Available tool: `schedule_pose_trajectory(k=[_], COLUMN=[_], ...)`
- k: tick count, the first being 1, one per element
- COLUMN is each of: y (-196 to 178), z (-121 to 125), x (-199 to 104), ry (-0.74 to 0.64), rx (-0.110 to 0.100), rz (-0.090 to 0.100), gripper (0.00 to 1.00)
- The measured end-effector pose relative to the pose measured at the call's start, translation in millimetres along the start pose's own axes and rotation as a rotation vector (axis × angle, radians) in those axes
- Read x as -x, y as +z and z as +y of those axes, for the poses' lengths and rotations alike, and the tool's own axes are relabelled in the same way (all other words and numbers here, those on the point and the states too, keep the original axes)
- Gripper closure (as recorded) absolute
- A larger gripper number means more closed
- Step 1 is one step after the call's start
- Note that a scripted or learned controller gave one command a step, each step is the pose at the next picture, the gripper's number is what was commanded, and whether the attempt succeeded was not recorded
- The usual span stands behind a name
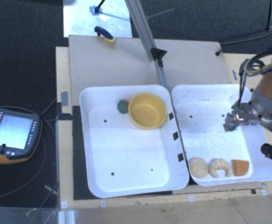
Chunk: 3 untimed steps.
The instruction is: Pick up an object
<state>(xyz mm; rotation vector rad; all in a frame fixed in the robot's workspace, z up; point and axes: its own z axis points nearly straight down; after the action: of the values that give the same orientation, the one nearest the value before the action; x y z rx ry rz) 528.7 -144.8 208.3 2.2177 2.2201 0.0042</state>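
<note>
Bowl (pixel 147 111), yellow, beside a small dark green ball (pixel 122 106) near the left bin's (pixel 126 171) far rim; across the divider, pale round piece (pixel 198 167), croissant (pixel 220 167) and orange block (pixel 240 167) crowded along the right bin's (pixel 205 125) near wall. Gripper (pixel 231 123) above bare floor by the right edge, grip unreadable, nothing visibly held. Likely to scrape the near wall or nudge neighbours; open room only mid-bin.

Glossy yellow plastic bowl (pixel 147 111)
</note>
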Motion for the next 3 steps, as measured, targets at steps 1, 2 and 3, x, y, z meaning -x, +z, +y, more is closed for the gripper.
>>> schedule_pose_trajectory(k=[1, 2, 3], y=[-46, -49, -35], z=[1, 12, 21], x=[0, -56, -112], ry=[0.000, -0.003, -0.003], rx=[0.000, -0.004, -0.004], rz=[0.000, 0.002, 0.002], gripper=[1.00, 1.00, 1.00])
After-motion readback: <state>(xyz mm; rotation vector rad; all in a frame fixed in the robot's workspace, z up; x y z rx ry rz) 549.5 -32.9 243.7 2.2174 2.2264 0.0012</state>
